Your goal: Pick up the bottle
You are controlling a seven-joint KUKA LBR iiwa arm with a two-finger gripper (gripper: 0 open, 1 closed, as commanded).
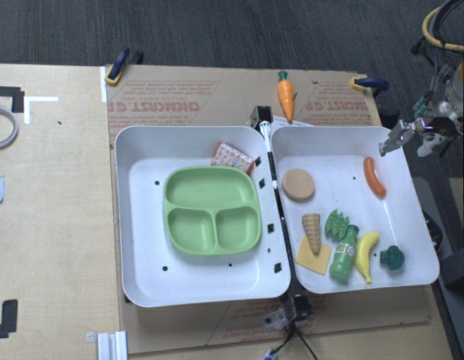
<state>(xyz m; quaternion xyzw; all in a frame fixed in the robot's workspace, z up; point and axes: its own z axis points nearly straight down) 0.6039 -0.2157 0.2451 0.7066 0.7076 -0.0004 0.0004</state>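
Bottle lies untouched in the right bin; gripper off at the right edge, finger state unreadable.

The green bottle (342, 257) lies in the lower part of the right bin (412, 178), tilted a little, with the banana (366, 253) just beside it on the right and a leafy green piece (337, 223) touching its top end. A cheese slice (313, 256) and an ice-cream cone (313, 232) sit to its left; broccoli (392, 258) to the far right, a sausage (374, 177) and a round cookie (298, 184) higher up. The gripper (401, 137) hangs near the bin's upper right corner, well apart from the bottle, nothing visibly between its fingers; whether they are spread or pressed together I cannot tell. The left bin (134, 223) holds a green divided tray (212, 211) and a small patterned packet (232, 155). A toy carrot (284, 96) lies on the cardboard (187, 100) above the bins.
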